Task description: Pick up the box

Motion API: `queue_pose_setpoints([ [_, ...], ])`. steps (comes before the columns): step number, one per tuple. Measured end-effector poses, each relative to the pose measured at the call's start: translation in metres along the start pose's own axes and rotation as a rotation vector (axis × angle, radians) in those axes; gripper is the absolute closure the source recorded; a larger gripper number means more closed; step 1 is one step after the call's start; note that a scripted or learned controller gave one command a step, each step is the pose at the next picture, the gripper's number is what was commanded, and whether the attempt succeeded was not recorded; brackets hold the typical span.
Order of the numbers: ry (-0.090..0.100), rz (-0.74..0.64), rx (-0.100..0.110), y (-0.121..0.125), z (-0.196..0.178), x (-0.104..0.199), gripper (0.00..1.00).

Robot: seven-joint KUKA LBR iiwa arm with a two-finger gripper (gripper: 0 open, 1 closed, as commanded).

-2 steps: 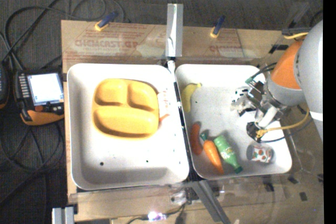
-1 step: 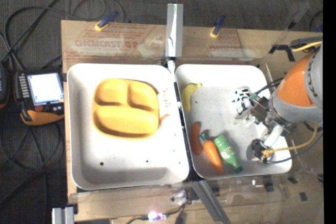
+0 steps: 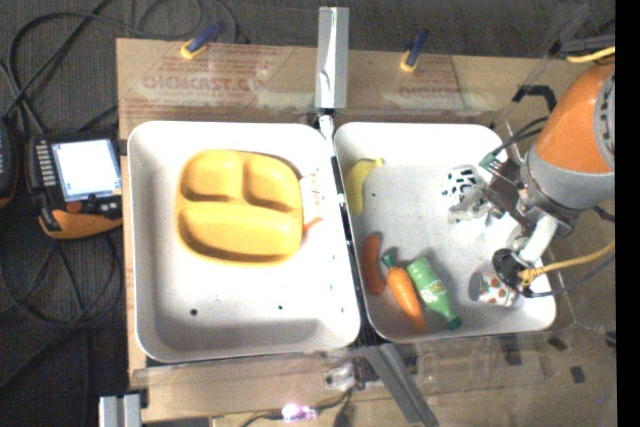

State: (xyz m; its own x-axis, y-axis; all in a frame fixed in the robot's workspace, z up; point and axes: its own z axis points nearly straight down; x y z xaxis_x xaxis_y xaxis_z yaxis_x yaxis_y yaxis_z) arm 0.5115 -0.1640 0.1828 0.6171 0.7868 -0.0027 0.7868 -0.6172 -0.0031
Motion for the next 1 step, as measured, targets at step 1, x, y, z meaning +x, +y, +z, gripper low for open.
queue_pose_setpoints([
  [1, 0.004, 0.166, -0.01, 0.0285, 0.0934, 0.062, 0.0],
])
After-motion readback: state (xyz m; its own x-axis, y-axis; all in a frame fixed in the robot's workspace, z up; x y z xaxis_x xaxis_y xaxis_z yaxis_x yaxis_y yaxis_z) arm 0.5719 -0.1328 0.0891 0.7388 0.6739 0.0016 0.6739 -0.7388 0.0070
